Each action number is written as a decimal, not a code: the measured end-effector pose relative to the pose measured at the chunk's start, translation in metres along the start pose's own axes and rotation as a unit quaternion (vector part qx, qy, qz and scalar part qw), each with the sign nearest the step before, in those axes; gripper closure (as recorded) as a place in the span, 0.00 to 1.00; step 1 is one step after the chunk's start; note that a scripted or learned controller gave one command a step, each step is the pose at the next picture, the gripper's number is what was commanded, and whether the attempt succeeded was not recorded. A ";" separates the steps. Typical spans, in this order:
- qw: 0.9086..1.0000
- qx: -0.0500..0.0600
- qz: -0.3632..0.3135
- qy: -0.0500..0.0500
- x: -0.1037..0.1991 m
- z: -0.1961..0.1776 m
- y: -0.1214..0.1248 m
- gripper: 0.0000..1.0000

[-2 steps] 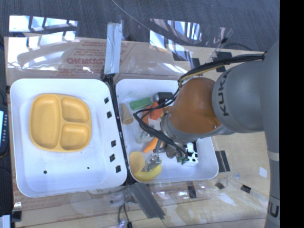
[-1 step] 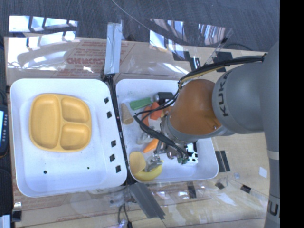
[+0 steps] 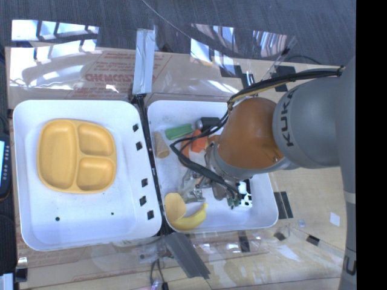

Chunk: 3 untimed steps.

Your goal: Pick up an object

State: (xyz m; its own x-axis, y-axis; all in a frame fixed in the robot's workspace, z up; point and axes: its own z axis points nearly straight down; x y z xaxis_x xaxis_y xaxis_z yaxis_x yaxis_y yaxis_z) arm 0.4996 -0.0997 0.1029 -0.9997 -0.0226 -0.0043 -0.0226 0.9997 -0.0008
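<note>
Smooth curved yellow banana [image 3: 183, 215] – glossy white bin [image 3: 266, 213], metal claw [image 3: 195, 188] near.

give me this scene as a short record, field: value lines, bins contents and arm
left bin: yellow divided plate
right bin: banana at near edge, green object, orange object, tan cylinder
arm: reaches in from the right, over the right bin
end effector: low in right bin, above the banana; grasp cannot be judged

arm [image 3: 284, 132] hides right bin [image 3: 181, 110] middle; green item [image 3: 179, 131] partly covered.
</note>
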 end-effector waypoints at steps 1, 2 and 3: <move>1.000 0.001 0.017 -0.003 -0.016 -0.100 -0.034 1.00; 1.000 0.000 0.016 0.000 -0.015 -0.098 -0.033 0.00; 0.997 -0.001 -0.072 0.002 -0.040 0.011 -0.009 0.00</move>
State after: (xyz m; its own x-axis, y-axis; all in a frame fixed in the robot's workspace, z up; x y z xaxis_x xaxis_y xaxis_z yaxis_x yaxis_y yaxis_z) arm 0.5394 -0.1077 0.0916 -0.9861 -0.1660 -0.0010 -0.1660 0.9861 0.0007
